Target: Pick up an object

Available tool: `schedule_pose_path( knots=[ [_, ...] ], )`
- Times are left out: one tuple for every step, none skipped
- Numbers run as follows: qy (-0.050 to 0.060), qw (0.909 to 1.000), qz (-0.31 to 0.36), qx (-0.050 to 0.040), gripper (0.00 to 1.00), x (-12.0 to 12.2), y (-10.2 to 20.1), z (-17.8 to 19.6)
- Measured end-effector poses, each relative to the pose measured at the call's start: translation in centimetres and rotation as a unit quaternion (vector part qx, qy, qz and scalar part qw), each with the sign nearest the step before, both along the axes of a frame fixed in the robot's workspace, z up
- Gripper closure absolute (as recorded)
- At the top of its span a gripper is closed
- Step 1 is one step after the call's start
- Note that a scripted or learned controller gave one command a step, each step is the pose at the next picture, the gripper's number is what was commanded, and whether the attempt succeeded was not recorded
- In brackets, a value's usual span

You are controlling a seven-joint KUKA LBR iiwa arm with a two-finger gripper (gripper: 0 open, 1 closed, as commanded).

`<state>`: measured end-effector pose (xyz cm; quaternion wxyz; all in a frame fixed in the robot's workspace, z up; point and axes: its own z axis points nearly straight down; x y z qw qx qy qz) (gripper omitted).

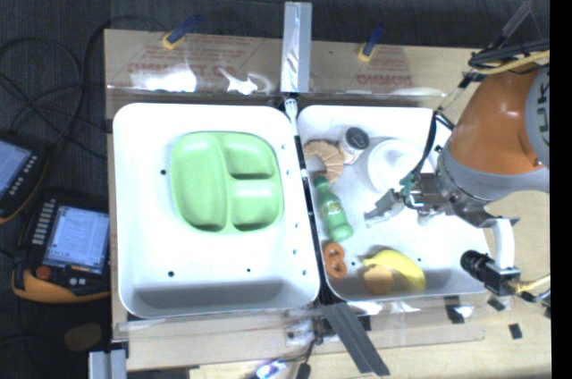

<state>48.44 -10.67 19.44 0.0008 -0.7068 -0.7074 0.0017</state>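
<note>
Gripper [386, 206]: over right white shallow bin [420, 120], centre; hovering, touching nothing visible.
Fingers: state impossible to tell; dark tips blurred against white floor.
Green translucent plastic bottle [332, 212]: lying flat along left wall of right bin, at 9 o'clock from gripper; pale neck end toward 12 o'clock; near gripper, apart from it.
Yellow rounded banana-like item [398, 267]: at 6 o'clock in right bin; orange-tan piece touching its left end, identity unclear.
Small orange object [334, 259]: at 7 o'clock corner, just below bottle; shape hard to make out.
Tan ribbed round item [325, 158]: at 10 o'clock; dark round cap [357, 138] just beside it.
White rounded object [390, 159]: at 12 o'clock from gripper; outline lost against bin.
Green divided plastic tray [227, 181]: centred in left white shallow bin [143, 279].
Arm wrist: cut off at right edge.
</note>
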Motion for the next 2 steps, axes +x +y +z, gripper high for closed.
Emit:
schedule_pose_path(
  knots=[
    [0.0, 1.0, 0.009, 0.0008, 0.0, 0.6, -0.6, -1.7],
    [-0.006, 0.9943, 0.107, -0.0028, 0.0, 13.1, -9.2, -10.0]
  ],
)
